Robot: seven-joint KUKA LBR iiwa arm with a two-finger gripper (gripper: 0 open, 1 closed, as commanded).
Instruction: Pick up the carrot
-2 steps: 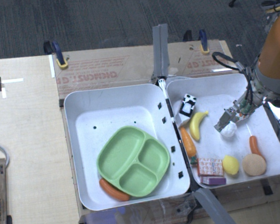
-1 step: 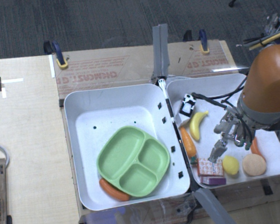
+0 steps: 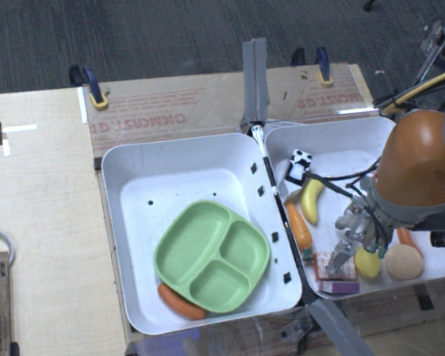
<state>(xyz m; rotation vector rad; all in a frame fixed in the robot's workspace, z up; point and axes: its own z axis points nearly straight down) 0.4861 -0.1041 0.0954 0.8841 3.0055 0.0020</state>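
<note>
the carrot (image 3: 299, 225) lies in the right bin (image 3: 436, 268), lengthwise along that bin's left wall, just beside the banana (image 3: 313, 200) and above a small printed packet (image 3: 329, 267); a second orange thing, more like a sausage (image 3: 181, 301), sits in the left bin (image 3: 132, 223) tucked against the lower edge of the green divided plate (image 3: 212, 255), and should not be mistaken for the target; the gripper (image 3: 349, 238) hangs over the middle of the right bin, near the lemon (image 3: 368, 262) and the tan round thing (image 3: 405, 262), a little to the right of the carrot and not touching it; whether the fingers are spread or closed i cannot tell from this angle, and nothing is seen held between them; the step in hand, as i judge it, is lining up for the grasp; to do it well the wrist should shift toward the bin's left wall and turn so the fingers close across the carrot's narrow width near its middle; the wall and the banana crowd both sides, so one finger must slip into the gap on each side; a straight descent, then a lift, would help avoid dragging the neighbours.
</note>
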